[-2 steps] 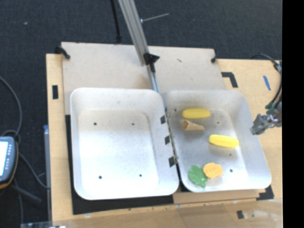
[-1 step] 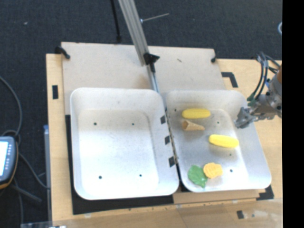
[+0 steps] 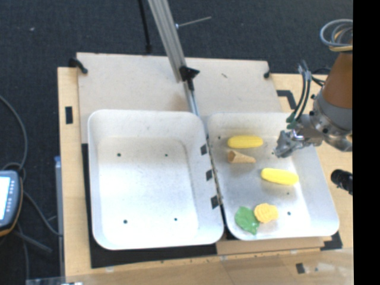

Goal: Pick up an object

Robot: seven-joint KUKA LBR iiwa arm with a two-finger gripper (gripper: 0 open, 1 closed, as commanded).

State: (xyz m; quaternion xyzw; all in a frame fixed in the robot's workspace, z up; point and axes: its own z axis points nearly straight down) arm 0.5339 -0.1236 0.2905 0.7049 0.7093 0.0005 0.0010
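The right bin [image 3: 314, 209] holds a yellow banana-shaped piece [image 3: 244, 142] near its back, a tan cone-shaped piece [image 3: 240, 157] just in front of that, a second yellow oblong piece [image 3: 279, 176] in the middle, and a green leafy piece [image 3: 246, 219] touching a round yellow piece [image 3: 266, 212] at the front. My gripper [image 3: 285, 145] hangs over the right bin's back right part, to the right of the banana-shaped piece and above the second yellow piece. Nothing shows between its fingers.
The left bin [image 3: 148, 177] lies beside the right one, their rims meeting at the middle. A slanted aluminium post [image 3: 169, 31] rises from behind the bins. The arm's orange band [image 3: 339, 82] is at the right edge. Cables run on the floor at left.
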